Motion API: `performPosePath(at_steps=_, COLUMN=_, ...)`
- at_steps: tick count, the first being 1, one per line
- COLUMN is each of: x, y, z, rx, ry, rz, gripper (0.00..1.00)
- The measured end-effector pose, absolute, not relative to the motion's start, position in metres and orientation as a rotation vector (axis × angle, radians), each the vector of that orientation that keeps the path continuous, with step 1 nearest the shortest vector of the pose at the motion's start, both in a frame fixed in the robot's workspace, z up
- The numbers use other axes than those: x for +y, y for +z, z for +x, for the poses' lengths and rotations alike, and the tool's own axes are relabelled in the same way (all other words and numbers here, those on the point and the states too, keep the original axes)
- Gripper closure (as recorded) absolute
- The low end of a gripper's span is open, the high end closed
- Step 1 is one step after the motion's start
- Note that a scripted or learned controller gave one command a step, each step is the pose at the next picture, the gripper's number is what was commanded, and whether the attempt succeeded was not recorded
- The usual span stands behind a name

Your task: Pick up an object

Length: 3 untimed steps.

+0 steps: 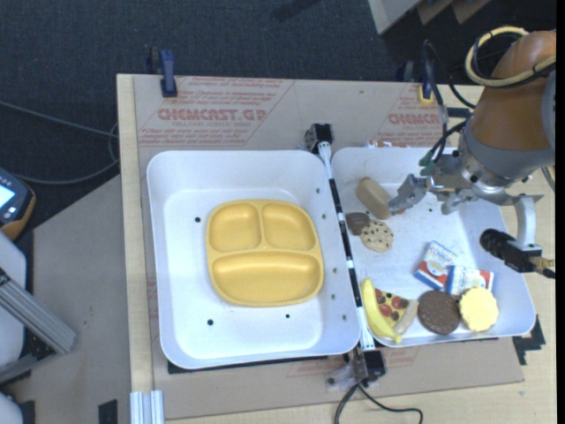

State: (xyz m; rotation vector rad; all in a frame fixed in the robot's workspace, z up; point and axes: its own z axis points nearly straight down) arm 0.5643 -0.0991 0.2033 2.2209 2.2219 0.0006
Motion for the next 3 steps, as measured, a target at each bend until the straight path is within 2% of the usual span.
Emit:
performPosePath(at_steps=1, x=-0.091, y=0.117, z=0.628, rx=2.222, ry=0.002, rz=2.216, gripper=0.0)
performPosePath(at_steps=2, x=-0.092, y=0.083, z=0.668, rx=2.222, ry=0.004, rz=2.216, gripper=0.0)
performPosePath(at_steps=3, x=-0.092, y=0.096, z=0.668, rx=2.221, ry=0.005, rz=2.216, gripper=1.0)
